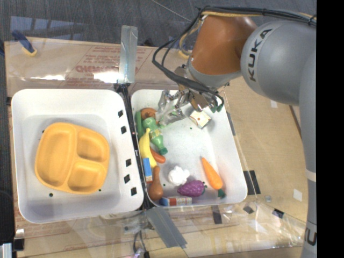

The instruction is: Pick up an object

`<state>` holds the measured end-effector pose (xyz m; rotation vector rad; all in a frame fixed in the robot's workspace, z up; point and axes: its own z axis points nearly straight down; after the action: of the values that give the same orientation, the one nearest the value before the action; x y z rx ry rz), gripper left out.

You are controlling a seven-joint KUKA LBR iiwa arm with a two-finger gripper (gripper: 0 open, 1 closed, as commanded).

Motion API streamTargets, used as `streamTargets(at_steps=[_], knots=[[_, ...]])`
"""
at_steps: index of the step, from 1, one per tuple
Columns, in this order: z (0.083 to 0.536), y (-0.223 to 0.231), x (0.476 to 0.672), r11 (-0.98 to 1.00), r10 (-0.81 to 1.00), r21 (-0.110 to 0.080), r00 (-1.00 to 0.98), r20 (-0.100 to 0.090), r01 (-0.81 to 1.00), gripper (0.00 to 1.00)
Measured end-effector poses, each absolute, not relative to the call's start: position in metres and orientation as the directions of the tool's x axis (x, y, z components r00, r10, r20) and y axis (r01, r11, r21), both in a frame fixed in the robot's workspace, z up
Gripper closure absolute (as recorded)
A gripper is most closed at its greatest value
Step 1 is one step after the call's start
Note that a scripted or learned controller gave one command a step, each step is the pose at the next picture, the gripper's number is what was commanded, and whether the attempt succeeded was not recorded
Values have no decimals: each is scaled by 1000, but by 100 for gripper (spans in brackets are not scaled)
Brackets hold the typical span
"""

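A table [54, 58] covered in clear plastic sheeting and tape carries two shallow white bins side by side, with dark carpet beyond. My hand [174, 107] hangs low in the far part of the right white bin [236, 160], its metal fingers pointing toward the pile along the divider. I cannot tell whether they are parted or closed, and nothing shows between them, so the pick is not yet made. Just beside my fingertips lie the green plastic vegetable [149, 124] and the yellow plastic banana [145, 144]; a small cream block [201, 120] sits right by my wrist. Farther toward the near edge are the orange carrot [211, 173], the purple grape bunch [192, 188] and a white lump [178, 174]. The yellow divided tray [72, 157] sits well apart in the left white bin [21, 117]. Closing on something and lifting it remain.
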<state>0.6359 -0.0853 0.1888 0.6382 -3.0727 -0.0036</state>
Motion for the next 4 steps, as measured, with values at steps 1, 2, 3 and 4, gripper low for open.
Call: streamTargets(at_steps=[1,2,3,4], knots=[[265,-116,657,901,-434,-7,-901,-8,-434,100],[232,-44,649,891,-454,1,-891,-2,-454,100],[237,-44,658,905,-425,-3,-905,-5,-425,100],[221,14,657,880,-475,1,-880,-1,-475,100]])
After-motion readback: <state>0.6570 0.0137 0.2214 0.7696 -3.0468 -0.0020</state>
